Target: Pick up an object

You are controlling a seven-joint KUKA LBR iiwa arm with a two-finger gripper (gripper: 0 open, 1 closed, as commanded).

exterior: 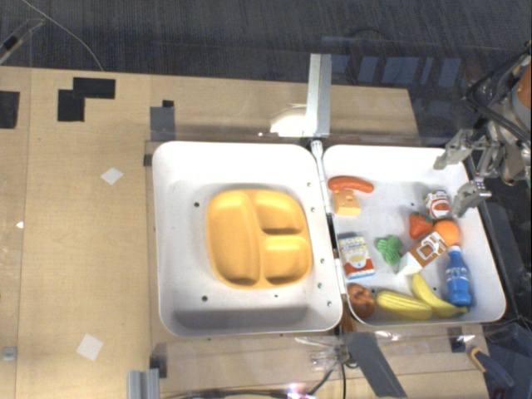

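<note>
Sitting in the right bin (391, 322) are lots of little toy foods; they look like light, hard plastic, smooth and a bit slippery, so I think they could slide or roll away if squeezed at a bad spot. Closest to the gripper (468, 175) is a small red and white carton (438, 204), just beside the lower finger; it looks stiff with flat sides, so pinching it across two flat sides seems the safest way to take it. Just below it lie a red strawberry (419, 224) and an orange ball (447, 232), touching each other; round things like these may pop out of the fingers. Farther down stands a blue bottle (456, 279), and a yellow banana (405, 306) lies along the bottom wall; the banana is long and curved, so its middle is the best place to hold. A green broccoli (388, 248) sits near the middle, and a hot dog (350, 184) lies at the top left. The left bin (170, 248) holds a yellow tray (258, 238). The arm comes in from the right, over the top right corner of the right bin; the two fingers are spread apart with nothing between them.
</note>
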